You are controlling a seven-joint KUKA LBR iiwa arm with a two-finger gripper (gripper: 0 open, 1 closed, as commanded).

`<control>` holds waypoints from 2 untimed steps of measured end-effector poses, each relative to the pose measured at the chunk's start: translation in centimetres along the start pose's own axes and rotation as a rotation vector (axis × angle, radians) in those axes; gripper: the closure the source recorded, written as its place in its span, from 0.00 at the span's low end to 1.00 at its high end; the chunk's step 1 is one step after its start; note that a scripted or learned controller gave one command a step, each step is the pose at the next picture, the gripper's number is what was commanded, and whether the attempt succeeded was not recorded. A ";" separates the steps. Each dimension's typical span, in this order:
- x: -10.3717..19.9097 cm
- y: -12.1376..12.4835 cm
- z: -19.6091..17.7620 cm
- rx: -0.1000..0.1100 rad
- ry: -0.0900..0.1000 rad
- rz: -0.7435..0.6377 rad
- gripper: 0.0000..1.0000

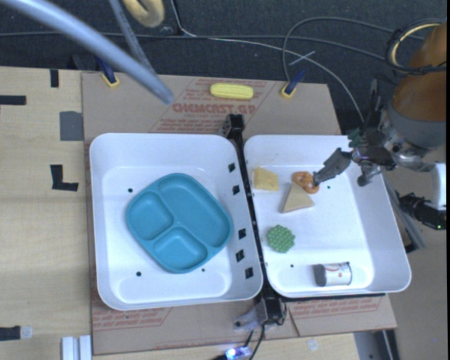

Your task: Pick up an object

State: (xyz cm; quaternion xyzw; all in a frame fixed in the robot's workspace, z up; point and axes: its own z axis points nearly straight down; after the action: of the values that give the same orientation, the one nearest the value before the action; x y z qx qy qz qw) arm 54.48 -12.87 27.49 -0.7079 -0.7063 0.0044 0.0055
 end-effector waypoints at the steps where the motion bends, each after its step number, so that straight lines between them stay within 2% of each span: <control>1: 0.0 0.2 -0.7 -0.013 -0.002 -0.004 0.00; 2: 0.2 0.8 3.8 -0.010 -0.002 -0.003 0.00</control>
State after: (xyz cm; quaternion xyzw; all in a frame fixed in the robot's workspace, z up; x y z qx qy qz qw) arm 55.26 -12.71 23.69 -0.7067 -0.7075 0.0015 0.0011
